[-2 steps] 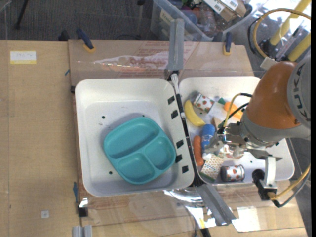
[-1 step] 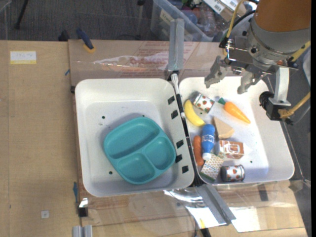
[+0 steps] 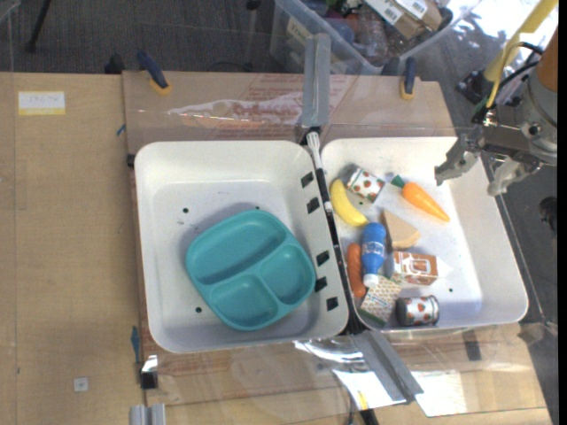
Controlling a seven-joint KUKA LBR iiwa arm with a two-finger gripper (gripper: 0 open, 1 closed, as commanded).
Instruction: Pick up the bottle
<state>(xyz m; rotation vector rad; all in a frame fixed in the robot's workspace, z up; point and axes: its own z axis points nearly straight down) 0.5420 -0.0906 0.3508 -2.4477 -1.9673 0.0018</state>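
Note:
The bottle (image 3: 375, 251) is blue with a white cap and label. It lies on its side in the right bin (image 3: 496, 264), near the bin's left wall and among other items. My gripper (image 3: 474, 173) hangs over the far right part of that bin, to the upper right of the bottle and well apart from it. Its two fingers (image 3: 447, 167) are spread open with nothing between them.
Around the bottle lie a banana (image 3: 347, 204), a carrot (image 3: 419, 199), a small can (image 3: 364, 184), a tan wedge (image 3: 404, 231), a juice carton (image 3: 415, 267), a second can (image 3: 416, 309) and a patterned pouch (image 3: 379, 297). The left bin holds a teal divided plate (image 3: 251, 269).

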